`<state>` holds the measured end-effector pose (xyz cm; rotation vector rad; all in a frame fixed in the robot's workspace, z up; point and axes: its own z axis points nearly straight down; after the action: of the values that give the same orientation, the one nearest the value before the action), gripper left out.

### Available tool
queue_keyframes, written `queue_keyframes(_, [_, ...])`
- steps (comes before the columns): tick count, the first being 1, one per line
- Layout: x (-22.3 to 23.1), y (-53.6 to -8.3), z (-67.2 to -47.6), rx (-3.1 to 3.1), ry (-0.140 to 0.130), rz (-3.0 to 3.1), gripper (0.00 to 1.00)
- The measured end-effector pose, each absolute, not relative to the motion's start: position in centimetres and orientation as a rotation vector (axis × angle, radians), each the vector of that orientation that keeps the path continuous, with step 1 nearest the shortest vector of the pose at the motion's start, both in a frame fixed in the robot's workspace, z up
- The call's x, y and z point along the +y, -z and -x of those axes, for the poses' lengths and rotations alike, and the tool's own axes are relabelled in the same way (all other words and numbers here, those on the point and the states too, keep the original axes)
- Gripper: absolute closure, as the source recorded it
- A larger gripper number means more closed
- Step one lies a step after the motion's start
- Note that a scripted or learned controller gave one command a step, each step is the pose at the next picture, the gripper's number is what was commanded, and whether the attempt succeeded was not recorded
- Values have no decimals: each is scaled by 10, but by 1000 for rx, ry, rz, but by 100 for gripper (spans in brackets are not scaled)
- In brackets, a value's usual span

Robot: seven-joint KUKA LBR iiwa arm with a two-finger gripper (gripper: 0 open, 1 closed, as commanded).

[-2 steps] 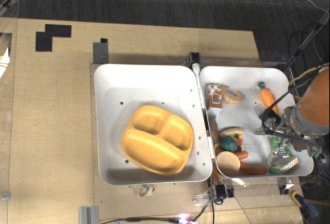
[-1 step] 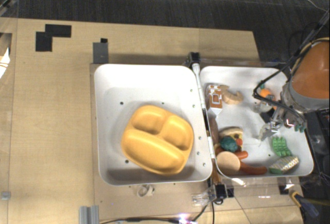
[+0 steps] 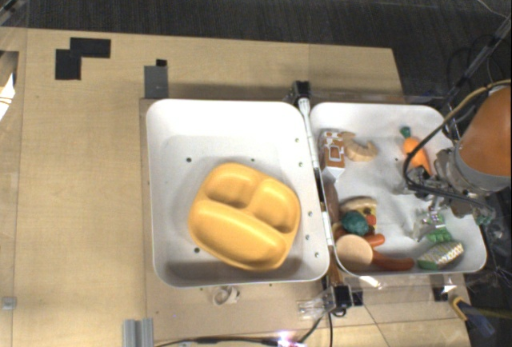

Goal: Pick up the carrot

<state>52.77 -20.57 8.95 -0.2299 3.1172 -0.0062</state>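
Where the arm (image 3: 486,147) reaches in from the right, its orange band hangs over the right edge of the right bin (image 3: 376,110). The gripper (image 3: 436,213) points down into that bin, near its right wall. Jaw state: cannot tell; the metal parts there are small and cluttered with black cables.

Carrot (image 3: 414,150): orange, with a small green tip at its upper end. It lies in the upper right part of the right bin, just beside the arm's wrist and partly crossed by a black cable. It is above the gripper in the view, not between anything that reads as fingers.

Other contents, right bin: a brown and white box (image 3: 334,149) at upper left with a pale bread-like piece (image 3: 362,149) beside it. Lower left holds a crowded group: a dark teal item (image 3: 354,222), a round tan ball (image 3: 354,250), a long red item (image 3: 392,263). A green and white striped item (image 3: 440,251) lies at lower right, just below the gripper.

Left bin (image 3: 176,121): one large yellow bell-pepper-shaped thing (image 3: 244,214) sits a little right of centre.

Bench (image 3: 72,201): light wood, black marks at upper left.
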Motion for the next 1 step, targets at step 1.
queue_keyframes(1, [-197, -90, -500, 3093, 12, 425, 0])
